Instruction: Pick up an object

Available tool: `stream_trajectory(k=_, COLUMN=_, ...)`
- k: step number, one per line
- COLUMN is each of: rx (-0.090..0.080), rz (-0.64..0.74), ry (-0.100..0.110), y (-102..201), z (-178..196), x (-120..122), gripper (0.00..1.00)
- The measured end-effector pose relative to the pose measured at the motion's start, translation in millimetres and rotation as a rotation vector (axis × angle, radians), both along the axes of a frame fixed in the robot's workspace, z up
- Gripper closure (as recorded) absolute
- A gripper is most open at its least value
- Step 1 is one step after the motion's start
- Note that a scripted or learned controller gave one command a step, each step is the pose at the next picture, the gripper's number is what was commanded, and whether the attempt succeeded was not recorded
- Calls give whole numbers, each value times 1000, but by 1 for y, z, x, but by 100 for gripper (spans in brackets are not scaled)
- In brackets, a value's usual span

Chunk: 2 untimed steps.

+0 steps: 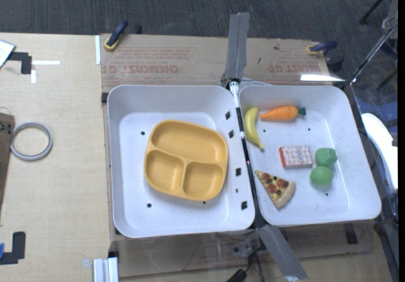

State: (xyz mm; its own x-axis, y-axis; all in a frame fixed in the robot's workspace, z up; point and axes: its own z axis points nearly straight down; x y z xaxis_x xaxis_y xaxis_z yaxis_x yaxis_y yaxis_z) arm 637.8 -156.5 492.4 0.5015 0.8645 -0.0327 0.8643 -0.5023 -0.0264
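Banana (253,127), carrot (279,113) and pizza slice (276,186) lie untouched in the right bin (364,167).

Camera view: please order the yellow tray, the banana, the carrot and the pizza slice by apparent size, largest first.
1. yellow tray, clearly largest
2. banana, carrot and pizza slice look about alike; I would not rank them.

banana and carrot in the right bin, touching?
Apart. The camera view shows a strip of white bin floor between the banana's top end and the carrot's tip.
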Motion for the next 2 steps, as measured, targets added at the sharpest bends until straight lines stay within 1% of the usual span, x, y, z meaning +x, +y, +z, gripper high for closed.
stream_trajectory(k=1, rx=-2, rz=4, ry=5, y=1, z=6, x=2, gripper=100)
stream_trajectory(k=2, rx=16, rz=83, ry=-34, y=11, z=-76, x=-11, gripper=100)
